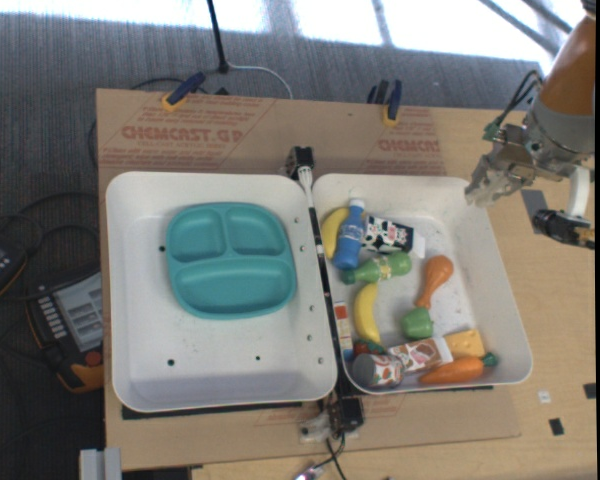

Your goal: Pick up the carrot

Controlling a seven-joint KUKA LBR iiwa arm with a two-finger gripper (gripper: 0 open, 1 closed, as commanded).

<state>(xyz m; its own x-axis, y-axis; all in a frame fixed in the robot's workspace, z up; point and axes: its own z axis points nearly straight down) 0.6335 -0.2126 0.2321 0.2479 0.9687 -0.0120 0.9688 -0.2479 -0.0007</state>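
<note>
The carrot (452,371) is orange with a green tip and lies flat along the front wall of the right bin (480,238), near its front right corner. A small printed carton (412,356) touches it on the left, and a yellow cheese wedge (467,343) sits just behind it. My gripper (485,186) hangs over the bin's far right corner, well behind the carrot and apart from it, with nothing seen in it.
The right bin also holds two bananas (367,313), a blue bottle (350,236), a cow-print carton (390,235), an orange drumstick (435,278) and a green pepper (416,322). A teal divided plate (230,258) lies in the left bin (140,348).
</note>
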